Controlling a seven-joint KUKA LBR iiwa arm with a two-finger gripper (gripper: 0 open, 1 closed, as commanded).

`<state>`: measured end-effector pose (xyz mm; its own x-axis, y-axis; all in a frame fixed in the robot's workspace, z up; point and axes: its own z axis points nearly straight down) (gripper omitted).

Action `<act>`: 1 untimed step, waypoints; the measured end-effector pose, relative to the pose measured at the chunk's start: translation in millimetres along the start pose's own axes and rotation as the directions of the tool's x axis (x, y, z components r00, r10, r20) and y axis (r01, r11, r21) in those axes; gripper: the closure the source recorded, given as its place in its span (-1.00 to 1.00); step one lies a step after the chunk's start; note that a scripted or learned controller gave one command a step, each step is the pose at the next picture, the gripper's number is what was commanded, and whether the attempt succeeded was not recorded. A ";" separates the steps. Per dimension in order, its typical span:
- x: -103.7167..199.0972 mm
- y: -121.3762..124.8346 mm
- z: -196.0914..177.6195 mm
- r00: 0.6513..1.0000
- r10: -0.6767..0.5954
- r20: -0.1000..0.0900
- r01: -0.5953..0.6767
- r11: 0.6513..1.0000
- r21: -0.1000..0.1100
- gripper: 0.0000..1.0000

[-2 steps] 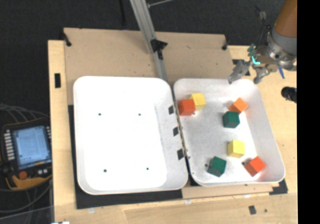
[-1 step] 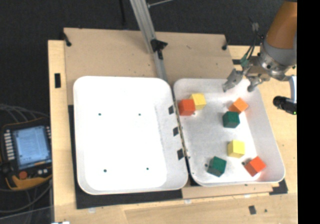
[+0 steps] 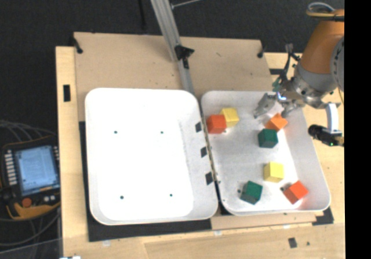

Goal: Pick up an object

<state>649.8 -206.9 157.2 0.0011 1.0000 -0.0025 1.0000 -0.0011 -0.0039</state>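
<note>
The right bin (image 3: 307, 153) holds several small blocks. My gripper (image 3: 272, 113) hangs over its far right part with its fingers spread open. A small orange block (image 3: 279, 122) lies on the bin floor just below the fingertips, not clamped between them. Right under it sits a dark green block (image 3: 268, 138). A red block (image 3: 216, 124) and a yellow block (image 3: 230, 115) touch each other near the bin's far left corner. Toward the front lie another yellow block (image 3: 273, 171), a second green block (image 3: 251, 192) and an orange-red block (image 3: 295, 192).
The left bin (image 3: 98, 153) stands beside the right one, with small black clips along the shared rims. A grey metal pole (image 3: 168, 20) slants up from behind the bins. A handheld control pad (image 3: 32, 171) lies off the bench at the left.
</note>
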 end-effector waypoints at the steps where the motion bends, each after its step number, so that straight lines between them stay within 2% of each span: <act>1: 3.4 7.2 22.5 1.000 -0.002 0.005 0.002 1.000 -0.022 -1.00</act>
<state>656.9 -203.6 134.6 -0.0013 1.0000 -0.0078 0.9998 0.0015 0.0184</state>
